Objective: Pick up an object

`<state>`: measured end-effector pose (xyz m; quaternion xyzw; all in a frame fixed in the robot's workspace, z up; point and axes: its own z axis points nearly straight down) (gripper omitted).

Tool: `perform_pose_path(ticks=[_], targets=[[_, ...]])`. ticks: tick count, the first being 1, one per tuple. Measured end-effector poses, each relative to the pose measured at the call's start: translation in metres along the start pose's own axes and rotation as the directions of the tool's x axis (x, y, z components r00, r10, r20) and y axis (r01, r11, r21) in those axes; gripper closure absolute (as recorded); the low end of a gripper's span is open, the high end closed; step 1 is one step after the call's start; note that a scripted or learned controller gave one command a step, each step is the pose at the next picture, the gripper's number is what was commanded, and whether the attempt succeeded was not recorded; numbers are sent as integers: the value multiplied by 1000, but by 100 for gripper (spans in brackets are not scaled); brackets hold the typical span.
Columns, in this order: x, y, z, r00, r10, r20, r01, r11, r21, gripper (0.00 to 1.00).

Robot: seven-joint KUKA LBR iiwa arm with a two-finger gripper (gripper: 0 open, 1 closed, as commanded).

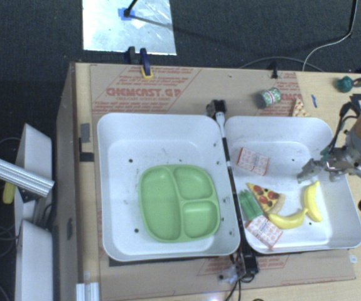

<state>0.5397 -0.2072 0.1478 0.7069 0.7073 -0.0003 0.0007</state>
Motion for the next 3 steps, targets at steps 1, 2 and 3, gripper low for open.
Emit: perform_pose_path(ticks=[1,2,3], targets=[[1,-24,58,1000,0,-2,0,1000,1,0],[1,-23,47,1000,0,-1,0,1000,-3,100],[41,20,-19,1000,-4,-1,4,1000,-3,100]])
